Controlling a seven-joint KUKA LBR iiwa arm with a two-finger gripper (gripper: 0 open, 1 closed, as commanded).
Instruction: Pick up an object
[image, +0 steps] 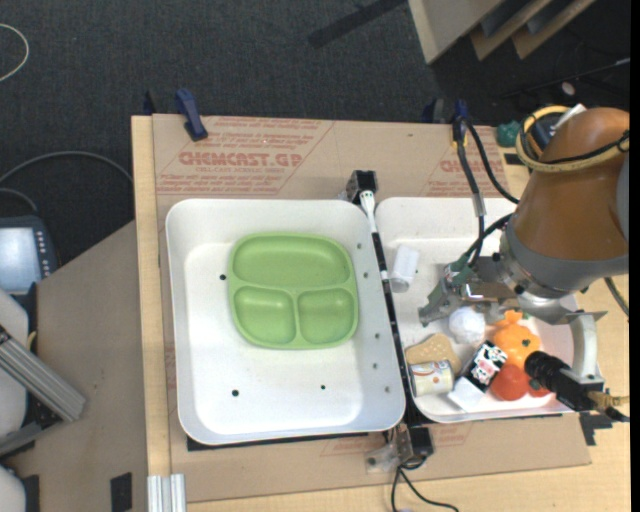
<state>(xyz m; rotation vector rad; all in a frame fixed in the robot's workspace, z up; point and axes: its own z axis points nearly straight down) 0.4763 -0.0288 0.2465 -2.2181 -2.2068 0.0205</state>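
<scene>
A small round white ball (466, 323) lies in the right bin (425, 215) just beneath the grey two-finger gripper (447, 298), jaw spread unclear; the far cardboard reads "CHEMCAST".

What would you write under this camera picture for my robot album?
Robot gripper hovering over toys in the right bin; green divided plate in the left bin.

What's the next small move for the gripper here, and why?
Probably a short descent onto the white ball. The gripper hangs in the right bin just up and left of it, with nothing visibly between its fingers. The ball sits at the edge of the toy pile, beside the orange toy, so it looks like the closest target.
</scene>
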